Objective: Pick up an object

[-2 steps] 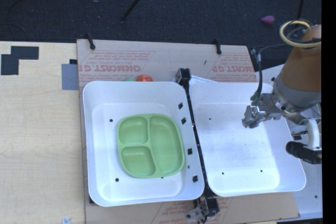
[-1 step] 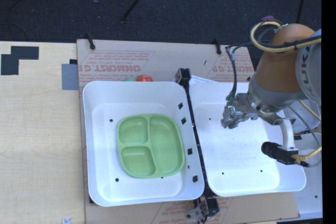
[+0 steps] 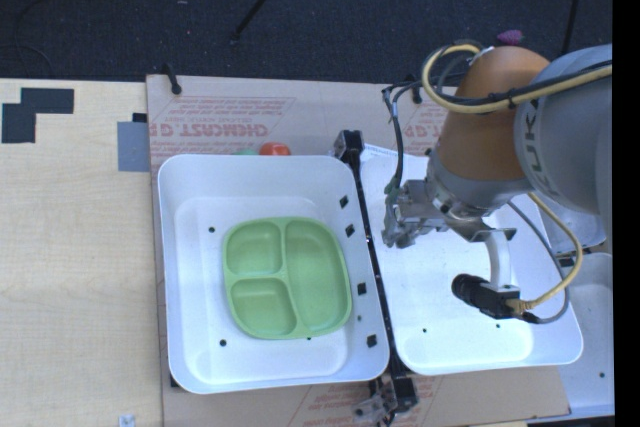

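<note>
- Claw (image 3: 398, 227) sits low over the right bin (image 3: 440, 355), close to that bin's left wall, just right of the black divider (image 3: 362, 245) between the two bins.
- Whether it is apart or together: cannot tell. The metal parts there are small and tangled with cables from this slanted view, and nothing can be seen gripped in it.
- Green tray (image 3: 287, 277) is the obvious thing to pick. It lies flat in the left bin (image 3: 190, 215), near the middle of the floor and slightly toward the divider side.
- Direction from claw: the tray lies to the view's left and a little toward the lower edge, across the divider, in the other bin. Near, but not touching; the bin walls stand between them.
- Tray shape: a rounded rectangle with three compartments, two on the upper half and one larger section wrapping the lower right.
- Long axis: runs roughly up and down the view, tilted a little so the upper end leans left. No handle or clear pointing end; rim is the only grip edge.
- Judgement: the coming move would need a lift clear of the divider, then a shift leftward, then a descent onto the tray's right rim, the nearest edge.
- Risk, as a guess: a flat tray offers a thin lip only, so a slip looks likely.
- Small red thing (image 3: 274, 150) and a green bit beside it sit on the worktop behind the left bin.
- Arm (image 3: 500, 125), grey with orange band, reaches in from the view's right.
</note>
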Motion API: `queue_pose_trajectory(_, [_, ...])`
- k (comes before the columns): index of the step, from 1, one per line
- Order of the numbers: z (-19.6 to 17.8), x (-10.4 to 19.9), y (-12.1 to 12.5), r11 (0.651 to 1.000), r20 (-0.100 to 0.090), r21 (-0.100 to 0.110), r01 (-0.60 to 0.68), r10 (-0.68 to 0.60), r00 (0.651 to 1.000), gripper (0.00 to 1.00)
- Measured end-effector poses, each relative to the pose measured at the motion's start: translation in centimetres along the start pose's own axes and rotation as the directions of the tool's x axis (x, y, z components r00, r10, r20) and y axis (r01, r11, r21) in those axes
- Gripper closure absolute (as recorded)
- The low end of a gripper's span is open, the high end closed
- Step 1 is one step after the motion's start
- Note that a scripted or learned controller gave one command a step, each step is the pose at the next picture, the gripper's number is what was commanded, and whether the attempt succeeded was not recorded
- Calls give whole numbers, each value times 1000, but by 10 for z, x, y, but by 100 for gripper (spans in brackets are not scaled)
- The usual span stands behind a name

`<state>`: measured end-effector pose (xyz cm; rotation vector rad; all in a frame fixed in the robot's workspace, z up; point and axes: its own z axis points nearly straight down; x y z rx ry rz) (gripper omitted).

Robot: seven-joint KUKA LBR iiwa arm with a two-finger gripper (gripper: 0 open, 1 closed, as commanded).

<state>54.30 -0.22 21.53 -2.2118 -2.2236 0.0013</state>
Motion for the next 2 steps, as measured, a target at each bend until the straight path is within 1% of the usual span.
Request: queue_pose_trajectory(2, [7, 91, 8, 1000, 2, 0, -1, 1, 1000, 100])
